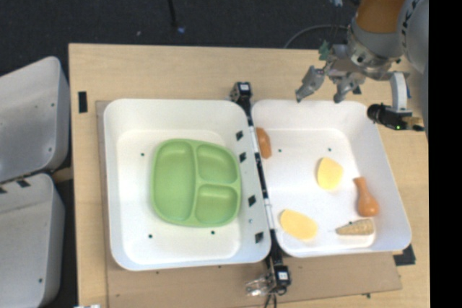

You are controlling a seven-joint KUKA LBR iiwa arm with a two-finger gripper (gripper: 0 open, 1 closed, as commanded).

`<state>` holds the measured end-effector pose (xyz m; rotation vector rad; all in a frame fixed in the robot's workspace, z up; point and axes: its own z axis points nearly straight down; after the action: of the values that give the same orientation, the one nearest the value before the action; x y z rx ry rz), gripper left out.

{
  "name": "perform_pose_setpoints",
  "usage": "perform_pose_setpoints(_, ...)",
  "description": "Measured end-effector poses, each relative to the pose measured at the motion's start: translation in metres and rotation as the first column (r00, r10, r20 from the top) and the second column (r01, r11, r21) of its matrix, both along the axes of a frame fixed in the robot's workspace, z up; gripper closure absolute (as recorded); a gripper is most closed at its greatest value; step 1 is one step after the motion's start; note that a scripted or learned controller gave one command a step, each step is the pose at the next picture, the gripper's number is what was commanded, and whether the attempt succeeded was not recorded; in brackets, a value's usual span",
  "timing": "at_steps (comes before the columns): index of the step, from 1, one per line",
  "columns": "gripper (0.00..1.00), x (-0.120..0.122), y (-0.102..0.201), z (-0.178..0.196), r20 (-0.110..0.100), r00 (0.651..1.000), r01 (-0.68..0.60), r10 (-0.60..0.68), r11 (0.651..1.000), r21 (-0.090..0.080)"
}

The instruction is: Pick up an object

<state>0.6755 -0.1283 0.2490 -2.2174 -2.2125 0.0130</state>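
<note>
Nearest the camera, along the right bin's (386,177) front edge, lie a yellow oval piece (298,225) and a tan ridged wedge (356,229). Largest of all is the green divided plate (195,182) in the left bin (115,155) — stiff and wide, probably awkward to pinch. Next comes the yellow disc (329,174), then the orange drumstick-shaped toy (364,198) — likely light, hard plastic, best gripped across its narrow neck. An orange sausage (263,143) hugs the divider. Released and carrying nothing, the tool (326,86) hovers over the right bin's far rim.
</note>
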Motion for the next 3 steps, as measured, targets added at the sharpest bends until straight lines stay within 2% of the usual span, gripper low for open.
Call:
perform_pose_setpoints(1, 0.0, 0.002, 0.0, 0.009, 0.014, 1.0, -0.002, 0.002, 1.0, -0.001)
perform_pose_setpoints(2, 0.0, -0.001, -0.002, -0.055, 0.007, 1.0, -0.001, 0.001, 1.0, -0.002)
perform_pose_setpoints(3, 0.0, -0.003, -0.003, -0.097, 0.01, 1.0, 0.001, -0.001, 1.0, -0.002)
